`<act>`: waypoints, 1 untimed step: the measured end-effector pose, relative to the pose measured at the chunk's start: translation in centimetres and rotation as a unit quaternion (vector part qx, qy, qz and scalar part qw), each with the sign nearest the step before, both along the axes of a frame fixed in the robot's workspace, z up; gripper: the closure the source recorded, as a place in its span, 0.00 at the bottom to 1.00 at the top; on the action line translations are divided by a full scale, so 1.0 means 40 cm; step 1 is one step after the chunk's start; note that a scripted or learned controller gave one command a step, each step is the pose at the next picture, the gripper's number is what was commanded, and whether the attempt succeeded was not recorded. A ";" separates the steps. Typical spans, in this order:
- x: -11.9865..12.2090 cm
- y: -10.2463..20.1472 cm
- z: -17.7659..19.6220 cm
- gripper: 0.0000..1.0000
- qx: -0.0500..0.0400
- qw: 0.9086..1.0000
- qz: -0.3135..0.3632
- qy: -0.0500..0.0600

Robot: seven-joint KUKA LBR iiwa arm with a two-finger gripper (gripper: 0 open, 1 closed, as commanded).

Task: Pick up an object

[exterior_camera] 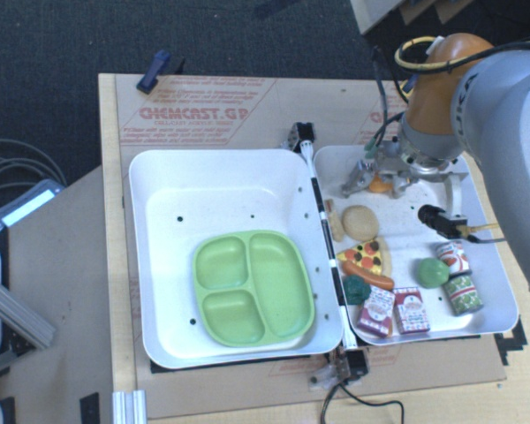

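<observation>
Over the far end of the right-hand shallow white bin (499, 312), my grey arm's two-finger gripper (377, 177) hangs low above a small orange object (382, 184) that I can barely make out beneath it. I cannot tell from this slant whether the gripper is released or clenched, and nothing visibly sits in its grasp.

Taking the round tan bread-roll toy (360, 222) as my landmark: it lies just nearer the camera than the gripper, close to the bin's left wall. It looks light, stiff and smooth, probably hollow plastic, so I judge it would need a hold across its widest middle to keep from squirting out. Just beyond the roll toward the bin's near end lies a pizza-slice toy (368, 257), flat and harder to pinch. Further from the roll, to its right, sit a green ball (433, 273), a red-and-white can (451, 256) and small red cartons (410, 310), light but crowded together. Left of the roll, across the divider, a green sectioned plastic tray (252, 287) rests in the other bin.
</observation>
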State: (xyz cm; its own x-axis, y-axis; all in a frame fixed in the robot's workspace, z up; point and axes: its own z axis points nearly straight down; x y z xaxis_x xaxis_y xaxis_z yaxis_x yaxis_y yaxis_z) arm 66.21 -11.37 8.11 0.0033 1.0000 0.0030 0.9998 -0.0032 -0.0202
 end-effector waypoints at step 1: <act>0.009 -0.113 0.009 0.00 -0.002 1.000 0.001 -0.009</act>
